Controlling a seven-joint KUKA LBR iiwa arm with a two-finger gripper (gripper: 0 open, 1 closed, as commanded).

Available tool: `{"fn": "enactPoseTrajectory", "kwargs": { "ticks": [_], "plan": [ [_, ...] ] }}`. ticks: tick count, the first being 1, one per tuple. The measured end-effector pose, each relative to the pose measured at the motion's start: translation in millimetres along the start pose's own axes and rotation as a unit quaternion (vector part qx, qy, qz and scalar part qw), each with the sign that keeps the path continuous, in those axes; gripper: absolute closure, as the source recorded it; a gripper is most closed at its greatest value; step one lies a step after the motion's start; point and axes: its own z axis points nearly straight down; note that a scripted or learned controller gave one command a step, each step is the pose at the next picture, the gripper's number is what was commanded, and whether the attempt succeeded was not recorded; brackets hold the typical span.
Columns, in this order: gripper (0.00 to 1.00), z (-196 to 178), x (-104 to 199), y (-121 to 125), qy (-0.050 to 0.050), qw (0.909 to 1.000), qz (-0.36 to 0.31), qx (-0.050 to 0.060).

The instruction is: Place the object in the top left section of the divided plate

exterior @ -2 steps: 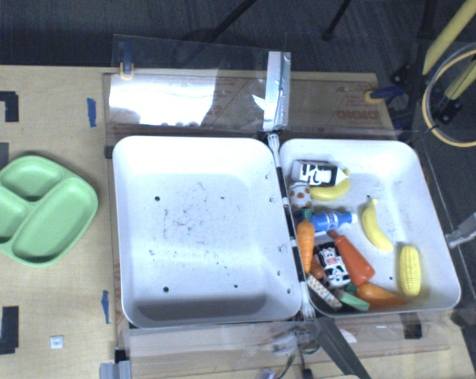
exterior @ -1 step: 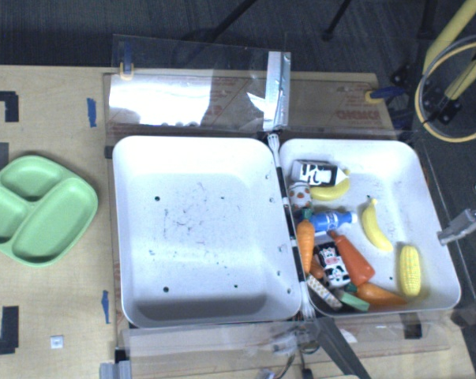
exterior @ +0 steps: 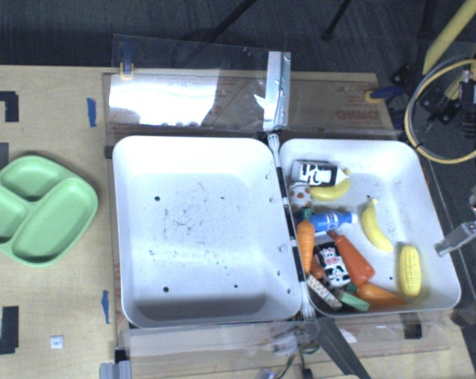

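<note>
Green divided plate (exterior: 60, 212), long compartment diagonal, lower-left to upper-right (gripper (exterior: 459, 239) state unclear).

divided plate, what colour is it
Light green; the divided plate shows in the camera view, left of the bins.

Left bin (exterior: 198, 227) is scuffed, with small dark specks on its floor; right bin (exterior: 395, 164) sits just beside it on the wooden bench (exterior: 48, 85). A clear panel (exterior: 190, 93) with a metal edge stands behind the left bin, and blue tape marks (exterior: 91, 110) and black marks (exterior: 5, 105) dot the bench. Coiled yellow cable (exterior: 427, 101) sits at the upper right past the right bin, over dark floor (exterior: 222, 6).
</note>
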Motion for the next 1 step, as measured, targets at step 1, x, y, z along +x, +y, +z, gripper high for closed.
{"fn": "enactPoseTrajectory", "kwargs": {
  "ticks": [1],
  "plan": [
    [0.0,11.6,-0.5,-0.3,0.0,0.9966,-0.083,0.0]
  ]
}}
